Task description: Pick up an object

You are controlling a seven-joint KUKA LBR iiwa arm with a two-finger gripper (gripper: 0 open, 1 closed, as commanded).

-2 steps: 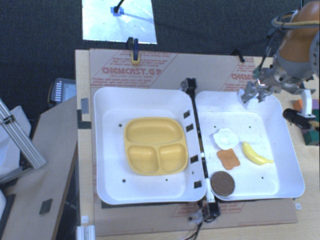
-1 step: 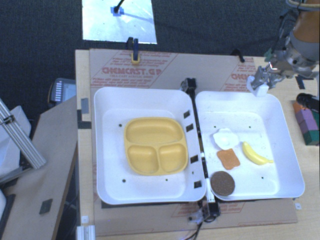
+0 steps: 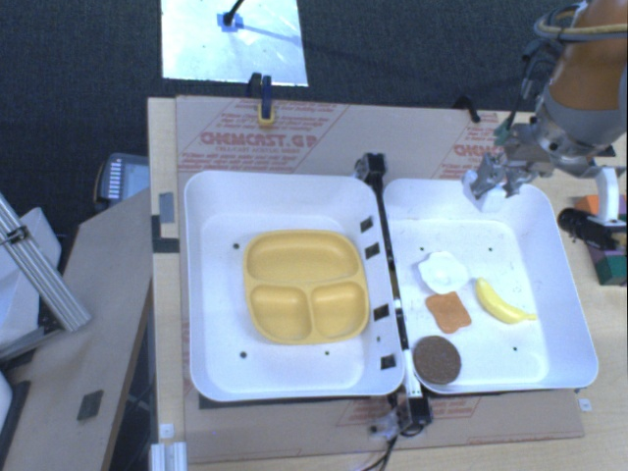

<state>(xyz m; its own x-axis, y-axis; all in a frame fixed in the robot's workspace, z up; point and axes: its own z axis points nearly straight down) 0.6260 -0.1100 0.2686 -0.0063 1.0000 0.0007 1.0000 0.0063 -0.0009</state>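
Nearest, at the right bin's (image 3: 559, 263) front edge, sits a brown round cookie (image 3: 437, 359), well down and left of the pincer. Just beyond it lie an orange toast slice (image 3: 448, 311) and a yellow banana (image 3: 502, 303), then a white fried egg (image 3: 441, 272). Far left of the pincer, the left bin (image 3: 211, 263) holds a yellow divided plate (image 3: 302, 285). The pincer (image 3: 490, 186) hangs over the right bin's far rim; whether it is clenched I cannot tell.

You're looking at a robotics lab: two white bins (image 3: 294, 189) on a cardboard-covered bench (image 3: 324, 126), aluminium framing (image 3: 39, 273) left of it.
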